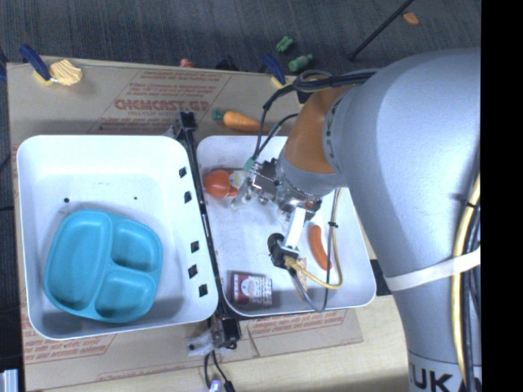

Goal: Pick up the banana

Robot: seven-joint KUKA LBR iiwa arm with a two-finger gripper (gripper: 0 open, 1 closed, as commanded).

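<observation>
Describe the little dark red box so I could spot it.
Start at the right white bin, under the grey arm. By its near wall lies the dark red box, flat and rectangular, unlike the round orange-red thing farther back.

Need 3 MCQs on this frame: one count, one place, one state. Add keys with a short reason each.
1. How many compartments has the blue plate in the left bin?
A. two
B. three
C. five

2. Where is the dark red box?
A. left bin
B. right bin
C. on the blue plate

3. How does the blue plate lie?
A. upside down
B. on its edge
C. right way up

Key:
1 B, one large hollow and two smaller ones show.
2 B, it lies by that bin's near wall.
3 C, the hollows face up.
</observation>
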